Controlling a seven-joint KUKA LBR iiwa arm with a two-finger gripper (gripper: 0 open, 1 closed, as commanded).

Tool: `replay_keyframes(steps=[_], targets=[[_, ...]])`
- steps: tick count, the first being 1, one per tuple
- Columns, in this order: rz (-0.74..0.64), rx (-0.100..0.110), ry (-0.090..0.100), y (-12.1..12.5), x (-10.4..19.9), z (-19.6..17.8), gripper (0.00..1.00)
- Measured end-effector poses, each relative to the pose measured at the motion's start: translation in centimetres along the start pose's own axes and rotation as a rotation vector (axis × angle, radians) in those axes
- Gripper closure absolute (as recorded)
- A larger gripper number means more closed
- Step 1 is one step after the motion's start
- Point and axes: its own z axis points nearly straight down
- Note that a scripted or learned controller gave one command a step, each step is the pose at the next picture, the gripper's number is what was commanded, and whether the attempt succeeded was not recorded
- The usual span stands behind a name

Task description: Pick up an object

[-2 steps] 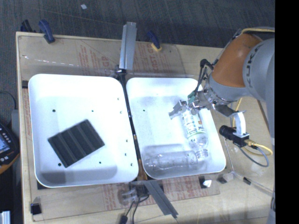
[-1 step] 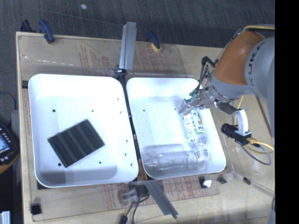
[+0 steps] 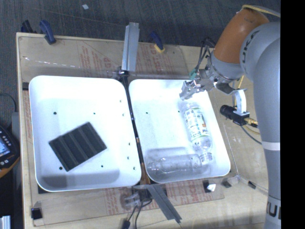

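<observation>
gripper (image 3: 189, 89) above labelled bottle (image 3: 196, 124), grip state cannot tell | label unreadable | clear bottle (image 3: 174, 163) beside

Bench fixtures around the two bins, no bin contents noted.

Wooden bench (image 3: 28, 70) under a clear sheet. Blue clamps on its far edge: one at the far-left corner (image 3: 47, 31), one near the middle (image 3: 157, 40). Grey metal bar (image 3: 130, 46) runs from the far edge toward the gap between the bins. Handheld pendant (image 3: 6, 149) lies off the bench's left edge. Dark carpet (image 3: 143, 4) beyond the far edge.
</observation>
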Motion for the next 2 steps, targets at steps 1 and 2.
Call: replay_keyframes(steps=[1, 2], targets=[[0.0, 0.0, 0.0, 0.0, 0.0, 0.0, 0.0], [-0.169, 0.003, 0.002, -2.9, 0.7, 1.3, 0.0]])
